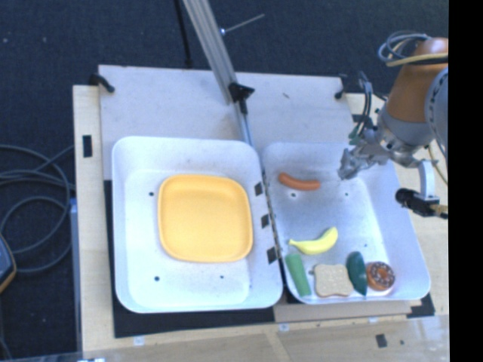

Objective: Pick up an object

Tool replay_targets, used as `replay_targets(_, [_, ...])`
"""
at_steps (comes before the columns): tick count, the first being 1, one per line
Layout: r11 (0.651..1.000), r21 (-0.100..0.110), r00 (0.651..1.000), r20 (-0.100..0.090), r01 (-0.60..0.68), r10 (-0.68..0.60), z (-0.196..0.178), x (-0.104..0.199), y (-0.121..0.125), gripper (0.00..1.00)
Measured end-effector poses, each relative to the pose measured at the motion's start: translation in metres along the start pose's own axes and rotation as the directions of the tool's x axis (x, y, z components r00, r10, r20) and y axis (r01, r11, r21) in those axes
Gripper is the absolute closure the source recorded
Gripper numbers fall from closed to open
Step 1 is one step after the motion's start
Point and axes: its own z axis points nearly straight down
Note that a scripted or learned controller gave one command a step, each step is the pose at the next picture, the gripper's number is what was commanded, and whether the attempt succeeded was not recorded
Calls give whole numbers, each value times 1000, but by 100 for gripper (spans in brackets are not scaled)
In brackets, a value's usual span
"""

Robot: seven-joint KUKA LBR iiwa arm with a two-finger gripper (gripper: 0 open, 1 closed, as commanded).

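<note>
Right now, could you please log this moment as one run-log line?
gripper: above right bin far edge | holding: nothing seen | nearest: hot dog | yellow plate: left bin

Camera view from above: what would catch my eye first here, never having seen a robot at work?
Probably the big yellow plate alone in the left bin. Next, the toy foods in the right bin: a hot dog, a banana and a donut. The gripper hovers at that bin's far right corner.
</note>
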Motion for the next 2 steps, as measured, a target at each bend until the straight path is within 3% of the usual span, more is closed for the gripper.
replay_targets(1, [1000, -1, 1000, 1, 0, 0, -63, -5, 2, 100])
replay_targets(2, [1000, 5, 1000, 0, 0, 0, -65, -6, 3, 100])
